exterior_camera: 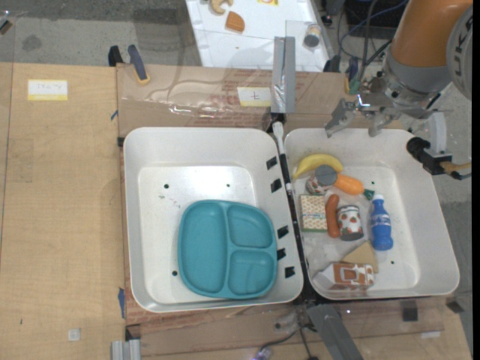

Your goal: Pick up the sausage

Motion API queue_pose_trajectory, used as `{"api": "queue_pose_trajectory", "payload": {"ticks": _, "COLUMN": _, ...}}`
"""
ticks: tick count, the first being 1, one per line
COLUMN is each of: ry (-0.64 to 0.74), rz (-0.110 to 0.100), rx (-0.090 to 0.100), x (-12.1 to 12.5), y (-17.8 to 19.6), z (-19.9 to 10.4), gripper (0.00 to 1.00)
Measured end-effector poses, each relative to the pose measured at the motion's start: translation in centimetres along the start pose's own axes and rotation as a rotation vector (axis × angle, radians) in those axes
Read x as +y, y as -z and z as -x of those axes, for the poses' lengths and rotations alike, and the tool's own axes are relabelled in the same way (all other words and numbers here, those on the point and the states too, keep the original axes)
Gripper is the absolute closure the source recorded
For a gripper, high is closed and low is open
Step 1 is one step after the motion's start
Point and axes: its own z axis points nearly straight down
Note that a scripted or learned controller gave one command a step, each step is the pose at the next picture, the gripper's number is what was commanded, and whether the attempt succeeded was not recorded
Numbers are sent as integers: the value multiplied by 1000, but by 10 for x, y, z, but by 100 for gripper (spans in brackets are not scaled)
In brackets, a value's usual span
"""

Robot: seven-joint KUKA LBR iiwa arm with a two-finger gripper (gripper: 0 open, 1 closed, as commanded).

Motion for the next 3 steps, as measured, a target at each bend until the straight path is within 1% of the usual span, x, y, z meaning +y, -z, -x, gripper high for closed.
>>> {"api": "queue_pose_trajectory", "payload": {"ticks": 1, "ry": 32, "rz": 2, "rx": -1, "x": -49, "y": -117, "z": 18, "gripper": 0}}
{"api": "queue_pose_trajectory", "payload": {"ticks": 2, "ry": -47, "rz": 3, "rx": 1, "x": -118, "y": -142, "z": 84, "gripper": 0}}
{"api": "queue_pose_trajectory", "payload": {"ticks": 3, "ry": -54, "rz": 7, "rx": -2, "x": -118, "y": -131, "z": 88, "gripper": 100}}
